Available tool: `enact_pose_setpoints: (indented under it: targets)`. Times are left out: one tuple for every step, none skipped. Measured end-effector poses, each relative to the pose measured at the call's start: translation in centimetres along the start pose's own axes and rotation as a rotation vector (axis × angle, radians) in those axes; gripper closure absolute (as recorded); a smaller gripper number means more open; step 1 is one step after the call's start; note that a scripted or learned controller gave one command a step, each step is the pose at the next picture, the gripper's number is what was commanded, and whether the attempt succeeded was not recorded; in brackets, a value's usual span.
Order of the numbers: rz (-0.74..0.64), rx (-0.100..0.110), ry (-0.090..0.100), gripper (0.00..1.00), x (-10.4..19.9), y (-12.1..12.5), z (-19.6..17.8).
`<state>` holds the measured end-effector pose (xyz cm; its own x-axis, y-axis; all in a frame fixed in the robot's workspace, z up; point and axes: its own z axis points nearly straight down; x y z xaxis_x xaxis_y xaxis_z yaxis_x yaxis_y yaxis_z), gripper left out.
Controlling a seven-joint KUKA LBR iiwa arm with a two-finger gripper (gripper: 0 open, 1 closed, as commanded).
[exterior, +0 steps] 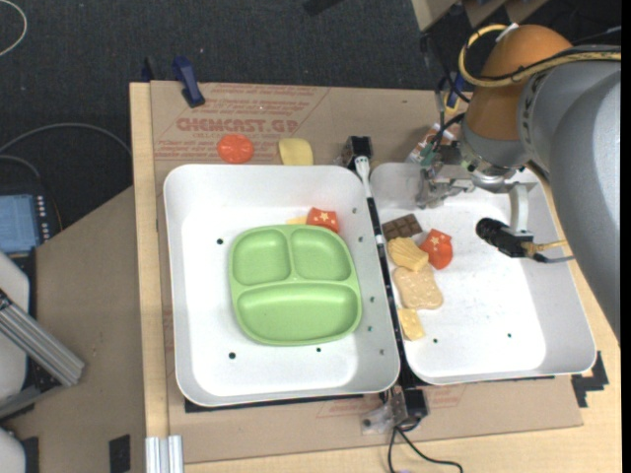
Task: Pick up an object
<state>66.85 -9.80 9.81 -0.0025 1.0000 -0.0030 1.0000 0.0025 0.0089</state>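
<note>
In the right bin, food pieces crowd the left wall, leaving bare floor toward the right and front. The arm overhangs its back corner. A green tray takes up the left bin's middle.

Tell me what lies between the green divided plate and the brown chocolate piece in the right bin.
In the camera view, a red strawberry toy sits by the green plate, then the bins' adjoining rims, before the chocolate piece.
</note>
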Motion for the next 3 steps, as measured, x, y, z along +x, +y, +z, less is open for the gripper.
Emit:
enact_pose_setpoints:
  targets:
    - [0.0, 0.002, 0.0, 0.0, 0.0, 0.0, 0.1]
    - [0.012, 0.018, 0.003, 0.0, -7.7, -9.5, 1.4]
    - [0.004, 0.007, 0.002, 1.0, -7.2, -8.9, 0.2]
